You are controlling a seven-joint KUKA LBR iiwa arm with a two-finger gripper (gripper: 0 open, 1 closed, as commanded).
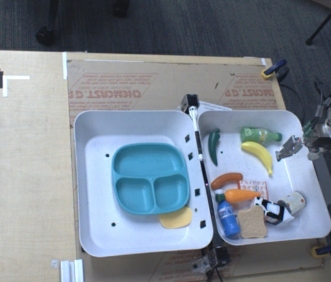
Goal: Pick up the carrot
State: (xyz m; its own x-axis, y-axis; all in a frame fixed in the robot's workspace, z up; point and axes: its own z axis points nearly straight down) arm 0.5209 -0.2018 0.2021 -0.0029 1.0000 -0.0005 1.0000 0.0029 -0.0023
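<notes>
**Carrot low in right bin, gripper off at the bin's right rim**

Carrot [240,196] lies on its side in the lower middle of the right bin [310,213], orange, roughly level across the frame. Sausage [226,180] sits just above it, tilted, close or touching. A small printed card [256,187] lies just above the carrot's right end. Blue bottle [227,218] lies just below the carrot's left end, near the divider between the bins. Slice of bread [252,222] sits right beside the bottle, below the carrot. A black-and-white item [272,211] lies just right of the carrot, with a pale cylinder [294,202] beyond it.

Upper half of the same bin: green pepper [213,145] near the divider, green bottle [260,135] on its side near the top, banana [259,155] curving below it.

Gripper [290,147] hangs at the right side of the right bin, just right of the banana, well apart from the carrot. Nothing seen between its fingers; whether they stand wide or narrow cannot be told at this angle.

Left bin [89,157] holds a teal divided plate [151,178] in its middle, with a yellow flat piece [176,218] poking out at the plate's lower edge. Both bins rest on cardboard sheet [136,84] on the bench.
</notes>
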